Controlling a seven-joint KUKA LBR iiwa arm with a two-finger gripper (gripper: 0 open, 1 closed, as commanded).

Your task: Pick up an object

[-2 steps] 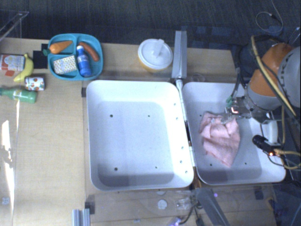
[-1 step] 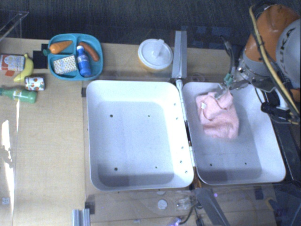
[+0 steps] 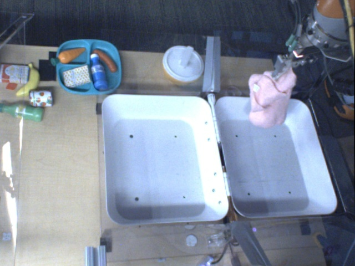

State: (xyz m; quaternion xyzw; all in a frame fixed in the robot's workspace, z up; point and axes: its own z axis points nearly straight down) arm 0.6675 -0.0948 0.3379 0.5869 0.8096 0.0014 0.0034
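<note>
My hand [image 3: 284, 65], clamped on a pink cloth [image 3: 268, 100], hangs over the right bin [image 3: 316, 165]; a steady lift should prevent slipping.

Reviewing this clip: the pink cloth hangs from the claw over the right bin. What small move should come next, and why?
Probably a short lift straight up. The pink cloth hangs bunched from the claw, with its lower end close over the far edge of the right bin, so more height would confirm the grasp.

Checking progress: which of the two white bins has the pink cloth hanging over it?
The right bin: the pink cloth hangs from the gripper over its far edge. The left bin has nothing above it.
</note>
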